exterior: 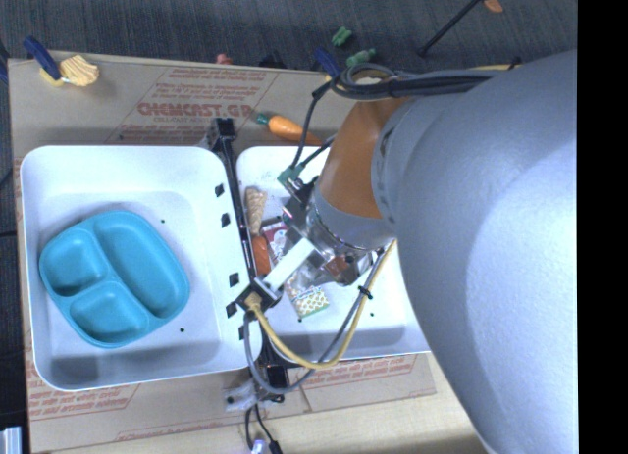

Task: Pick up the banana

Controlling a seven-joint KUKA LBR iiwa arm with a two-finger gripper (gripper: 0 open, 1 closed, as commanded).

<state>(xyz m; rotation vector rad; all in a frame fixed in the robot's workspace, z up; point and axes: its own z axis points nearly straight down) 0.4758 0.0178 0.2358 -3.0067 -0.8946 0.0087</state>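
**Camera Placement**

A single fixed camera is mounted above the brown cardboard-covered surface and faces down at a slant. Both shallow white plastic bins fall within frame, left and right of centre. The large grey robot arm enters from the right, close to the lens.
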